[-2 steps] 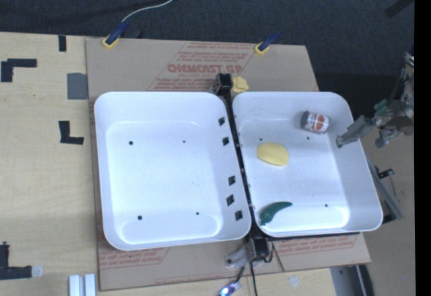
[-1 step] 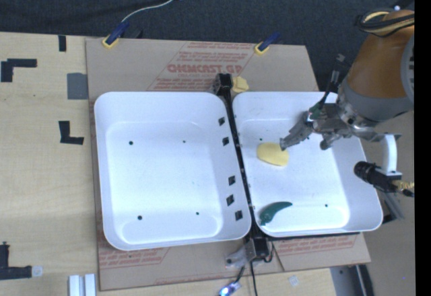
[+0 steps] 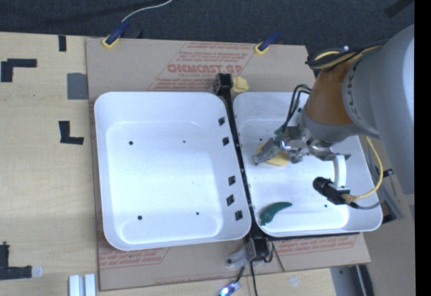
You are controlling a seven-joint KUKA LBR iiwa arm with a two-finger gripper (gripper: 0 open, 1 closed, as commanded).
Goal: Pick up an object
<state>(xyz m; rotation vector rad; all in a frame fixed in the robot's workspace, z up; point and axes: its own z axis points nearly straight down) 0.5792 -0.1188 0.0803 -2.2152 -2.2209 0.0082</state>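
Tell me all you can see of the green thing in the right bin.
The green thing is small, dark teal-green and curved, thick at one end and tapering to a point, somewhat like a leaf or pepper. It looks like smooth plastic or rubber. It lies flat on the right bin floor near the front left corner, apart from the gripper and the yellow thing.

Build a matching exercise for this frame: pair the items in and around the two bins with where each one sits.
Things:
1. green object
2. yellow object
3. blue clamp
4. gripper

Places:
A. far edge of the cardboard
B. right bin's near part, by the divider
C. low in the right bin, over the yellow piece
D. right bin's middle, under the gripper

Pairs: 1-B, 2-D, 3-A, 4-C
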